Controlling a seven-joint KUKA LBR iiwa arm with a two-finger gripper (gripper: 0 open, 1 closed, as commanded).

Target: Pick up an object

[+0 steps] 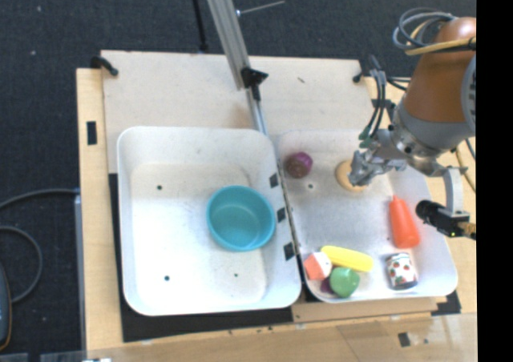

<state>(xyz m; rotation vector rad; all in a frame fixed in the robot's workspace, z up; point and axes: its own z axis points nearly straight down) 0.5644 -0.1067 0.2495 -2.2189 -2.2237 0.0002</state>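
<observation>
Pincer (362, 170) low over the right bin (365, 216), at its far side, directly over a tan disc (349, 176). Disc half hidden beneath the fingertips; round, pale, flat-looking, shape otherwise hard to make out. Cannot tell whether pincer clenched or released, nor whether touching the disc. Arm (437, 104) cut off at the right edge. Purple ball (299, 164) just left of the disc, apart from it. Orange carrot (404, 222) nearer the right wall. Along the near wall: yellow piece (346, 258), green piece (344, 281) and red-pink piece (317, 266) bunched together, small patterned can (401, 271) beside them. Blue bowl (240, 218) upright in the left bin (160, 192). Both bins on the worktop (176, 88).
</observation>
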